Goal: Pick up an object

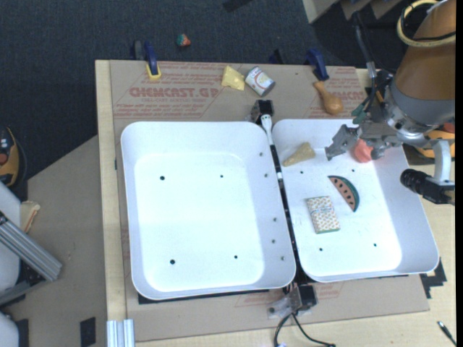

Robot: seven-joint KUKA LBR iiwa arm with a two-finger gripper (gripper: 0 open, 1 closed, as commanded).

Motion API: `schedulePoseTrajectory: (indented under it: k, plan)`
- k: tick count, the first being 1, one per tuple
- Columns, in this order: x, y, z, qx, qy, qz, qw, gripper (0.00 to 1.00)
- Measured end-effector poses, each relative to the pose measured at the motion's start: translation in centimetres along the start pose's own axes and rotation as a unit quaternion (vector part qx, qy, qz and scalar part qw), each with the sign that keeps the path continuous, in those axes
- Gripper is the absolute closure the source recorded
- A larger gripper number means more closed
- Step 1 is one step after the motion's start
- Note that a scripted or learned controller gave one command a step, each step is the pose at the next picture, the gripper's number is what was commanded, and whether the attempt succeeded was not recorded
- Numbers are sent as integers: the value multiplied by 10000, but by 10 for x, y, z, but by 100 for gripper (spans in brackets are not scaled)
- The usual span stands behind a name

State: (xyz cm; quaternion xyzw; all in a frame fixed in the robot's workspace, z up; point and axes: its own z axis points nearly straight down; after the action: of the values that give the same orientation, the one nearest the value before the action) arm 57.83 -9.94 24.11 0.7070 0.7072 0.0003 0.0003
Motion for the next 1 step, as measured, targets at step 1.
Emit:
schedulePoseTrajectory:
  k: [1]
  plan:
    - [-21,-3,164,42,6,16,10000,0]
